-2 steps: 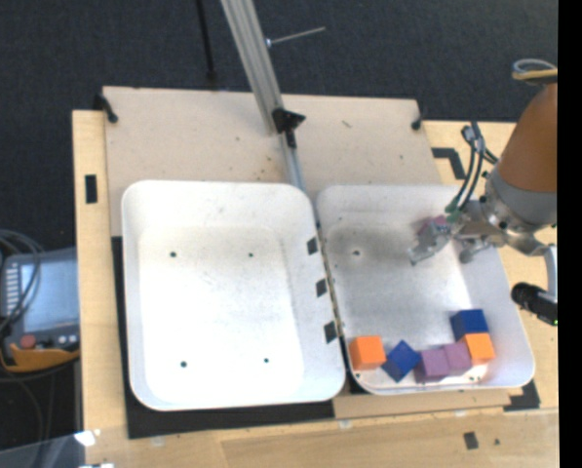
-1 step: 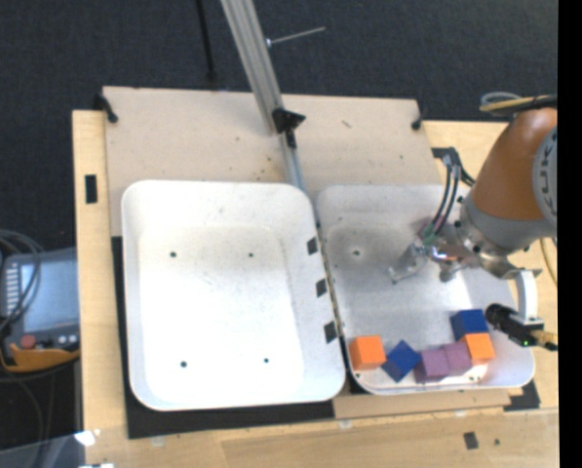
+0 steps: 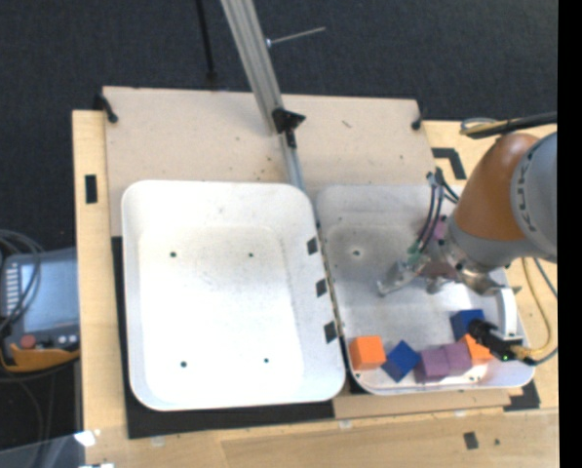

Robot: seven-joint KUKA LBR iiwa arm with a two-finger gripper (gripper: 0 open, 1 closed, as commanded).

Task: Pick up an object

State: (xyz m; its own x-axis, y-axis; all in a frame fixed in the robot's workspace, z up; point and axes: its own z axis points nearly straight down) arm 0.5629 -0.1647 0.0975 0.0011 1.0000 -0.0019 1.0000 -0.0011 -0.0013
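1. Left bin (image 3: 222, 291): white, shallow, a few dark specks on its floor.
2. Right bin (image 3: 368, 222): holds blocks bunched along its near edge.
3. Blocks, left to right: orange block (image 3: 368, 351), blue block (image 3: 402, 360) touching it, purple block (image 3: 445, 362), then a second orange block (image 3: 480, 349) and a second blue block (image 3: 466, 322) near the right wall.
4. Gripper (image 3: 396, 281) sits low over the right bin's bare middle, apart from the blocks; nothing visible between its fingers, and whether they are apart or together cannot be told.
5. Arm (image 3: 500, 203) reaches in over the right bin's right side.
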